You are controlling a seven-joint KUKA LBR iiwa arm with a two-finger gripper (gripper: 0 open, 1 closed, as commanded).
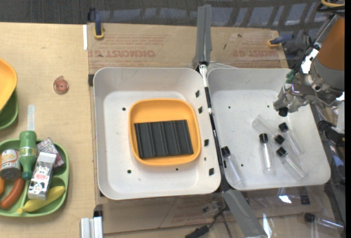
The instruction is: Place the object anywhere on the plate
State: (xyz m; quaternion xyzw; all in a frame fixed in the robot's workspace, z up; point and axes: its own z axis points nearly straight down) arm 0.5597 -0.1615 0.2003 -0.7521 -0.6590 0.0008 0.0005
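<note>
Toward the right side of the right bin (241, 80) lie several clear tubes with black caps (274, 146), loose on the white floor and pointing different ways; they are the task's things, and none of them is on the plate. One tube (266, 153) lies nearly upright in the view, another (289, 159) slants toward the bin's lower right corner, and a further one (232, 161) rests against the bin's left wall near the divider. Just above this cluster, the gripper (285, 106) hangs low over the bin floor, near its upper right part. Whether it is spread or closed cannot be told at this angle, and no tube is seen within it. Behind it the arm (329, 61) rises to the right, its orange band showing at the edge of the view.

Across the divider, the yellow plate (164, 108) sits in the middle of the left bin (109, 122), and a dark ribbed slab (164, 139) covers most of its inside. Both bins rest on brown cardboard (142, 45) on the table (44, 56). Farther left on the table stand a green tray (55, 190) with toy food and a small bottle, a yellow bowl (5, 86) at the edge, and a small pink disc (61, 85).
</note>
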